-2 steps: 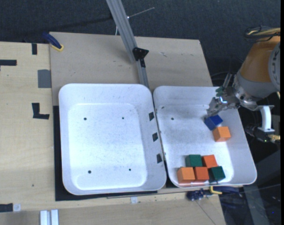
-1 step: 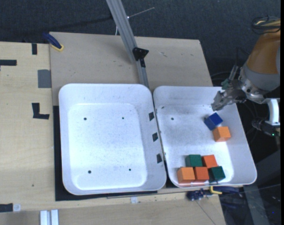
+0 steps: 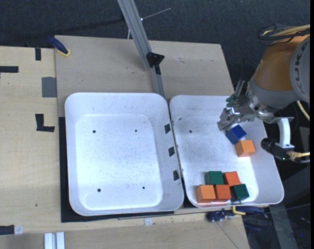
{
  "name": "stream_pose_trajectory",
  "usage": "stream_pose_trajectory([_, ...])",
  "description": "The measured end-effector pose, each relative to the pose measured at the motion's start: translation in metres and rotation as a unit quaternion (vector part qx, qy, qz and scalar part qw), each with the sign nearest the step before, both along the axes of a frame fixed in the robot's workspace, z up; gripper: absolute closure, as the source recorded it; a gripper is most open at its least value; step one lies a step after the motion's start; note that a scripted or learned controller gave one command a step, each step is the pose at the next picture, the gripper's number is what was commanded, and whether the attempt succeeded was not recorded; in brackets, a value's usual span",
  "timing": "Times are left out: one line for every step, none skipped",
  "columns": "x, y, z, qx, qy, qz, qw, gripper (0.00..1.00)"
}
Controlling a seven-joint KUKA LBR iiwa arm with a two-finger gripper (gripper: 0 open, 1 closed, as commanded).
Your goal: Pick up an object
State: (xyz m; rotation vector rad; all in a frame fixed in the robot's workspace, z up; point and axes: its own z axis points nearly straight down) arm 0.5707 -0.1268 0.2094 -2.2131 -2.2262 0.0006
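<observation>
The two-finger metal gripper (image 3: 230, 119) is seen over the far part of the right white bin (image 3: 198, 139); whether it is clenched or released cannot be told. A small blue cube (image 3: 236, 134) lies just beside it, touching an orange cube (image 3: 245, 148). Orange and green blocks (image 3: 222, 185) are clustered at the near wall.

Left bin (image 3: 118, 152) open across its floor, right bin (image 3: 198, 149) free at centre left, block cluster (image 3: 222, 185) crowding its lower right, slanted metal pole (image 3: 141, 35) crossing upper centre
</observation>
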Motion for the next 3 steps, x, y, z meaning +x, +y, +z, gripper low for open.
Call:
stream_pose_trajectory([-0.011,0.053,0.014,0.0005,0.0,0.001,1.0,1.0])
stream_pose_trajectory([-0.026,0.105,0.005,0.0,0.001,0.0,1.0,1.0])
stream_pose_trajectory([-0.045,0.165,0.014,0.0005,0.0,0.001,1.0,1.0])
